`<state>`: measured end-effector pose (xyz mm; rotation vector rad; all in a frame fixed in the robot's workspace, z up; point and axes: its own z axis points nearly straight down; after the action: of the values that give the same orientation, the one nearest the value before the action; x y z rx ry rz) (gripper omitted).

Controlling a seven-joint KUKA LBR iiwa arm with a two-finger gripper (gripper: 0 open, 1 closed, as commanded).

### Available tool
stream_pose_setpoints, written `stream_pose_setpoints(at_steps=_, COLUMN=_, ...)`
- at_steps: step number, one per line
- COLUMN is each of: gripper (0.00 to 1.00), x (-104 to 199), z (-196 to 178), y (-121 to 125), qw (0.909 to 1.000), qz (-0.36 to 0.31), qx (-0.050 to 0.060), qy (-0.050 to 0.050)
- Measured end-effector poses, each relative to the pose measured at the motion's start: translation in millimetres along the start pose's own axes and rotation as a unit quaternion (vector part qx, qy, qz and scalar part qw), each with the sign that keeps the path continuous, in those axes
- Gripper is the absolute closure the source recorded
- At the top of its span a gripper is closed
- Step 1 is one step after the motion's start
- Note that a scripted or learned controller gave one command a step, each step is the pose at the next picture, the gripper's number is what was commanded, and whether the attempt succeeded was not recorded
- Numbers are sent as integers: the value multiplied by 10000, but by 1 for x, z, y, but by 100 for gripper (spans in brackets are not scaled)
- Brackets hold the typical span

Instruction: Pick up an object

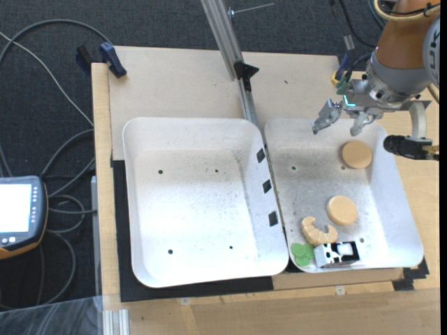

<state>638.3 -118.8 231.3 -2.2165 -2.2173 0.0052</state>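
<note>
My gripper (pixel 342 122) hangs over the far edge of the right bin (pixel 398 208), its two fingers spread apart with nothing between them. A tan round disc (pixel 357 154) lies just below and to the right of the gripper. A second tan disc (pixel 342 210) rests nearer the front. Beside it sits a pale curved piece (pixel 318 232). At the front edge a green round piece (pixel 302 253) lies next to a small black-and-white block (pixel 339 252).
The left bin (pixel 140 152) sits beside the right one, split by a ridge with black clips (pixel 266 185). A metal rail (pixel 223 30) slants across the back. A blue clamp (pixel 112 58) grips the board's far left corner. Cables and a pendant (pixel 21 215) lie on the left.
</note>
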Motion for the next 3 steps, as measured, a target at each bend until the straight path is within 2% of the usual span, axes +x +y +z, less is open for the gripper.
stream_pose_setpoints(at_steps=1, gripper=0, x=0, z=-3, y=1, qw=10000, qz=-6, qx=-25, qy=-6)
stream_pose_setpoints(at_steps=3, gripper=0, x=5, z=90, y=15, qw=10000, qz=-8, qx=0, qy=-4)
